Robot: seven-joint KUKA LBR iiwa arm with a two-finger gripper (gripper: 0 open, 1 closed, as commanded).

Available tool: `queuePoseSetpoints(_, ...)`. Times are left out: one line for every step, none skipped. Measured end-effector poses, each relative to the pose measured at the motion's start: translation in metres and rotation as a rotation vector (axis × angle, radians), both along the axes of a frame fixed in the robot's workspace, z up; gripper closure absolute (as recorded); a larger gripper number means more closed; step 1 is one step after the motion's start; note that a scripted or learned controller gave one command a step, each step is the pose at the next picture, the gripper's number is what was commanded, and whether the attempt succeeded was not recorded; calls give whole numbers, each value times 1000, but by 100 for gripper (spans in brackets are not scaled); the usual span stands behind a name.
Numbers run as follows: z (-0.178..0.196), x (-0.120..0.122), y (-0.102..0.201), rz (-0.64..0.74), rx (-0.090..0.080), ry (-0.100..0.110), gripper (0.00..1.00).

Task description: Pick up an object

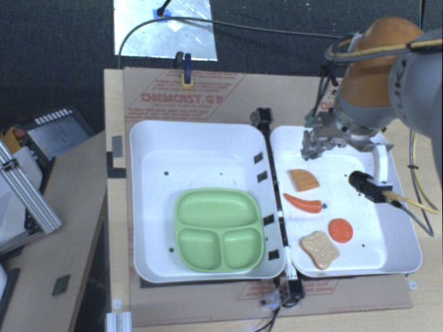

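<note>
We can read one printed word only: on the brown cardboard sheet (pixel 208 92) that lies on the desk under the two white bins, red lettering runs across its far part, just beyond the left bin's far rim, and appears to spell "CHEMCAST" followed by two characters we take for "GP", though they are blurred. Fainter red print lies in slanted rows around that word and along the sheet's near edge below the bins, too small and smeared for us to make out. We find no numbers or other signs we can read.
</note>
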State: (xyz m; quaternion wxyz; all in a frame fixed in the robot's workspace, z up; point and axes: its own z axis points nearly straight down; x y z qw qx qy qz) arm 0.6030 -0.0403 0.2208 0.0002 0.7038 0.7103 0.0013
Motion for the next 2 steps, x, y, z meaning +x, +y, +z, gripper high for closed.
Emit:
queuePoseSetpoints(6,22,56,1,1,-2,100)
queuePoseSetpoints(16,28,106,1,1,-1,100)
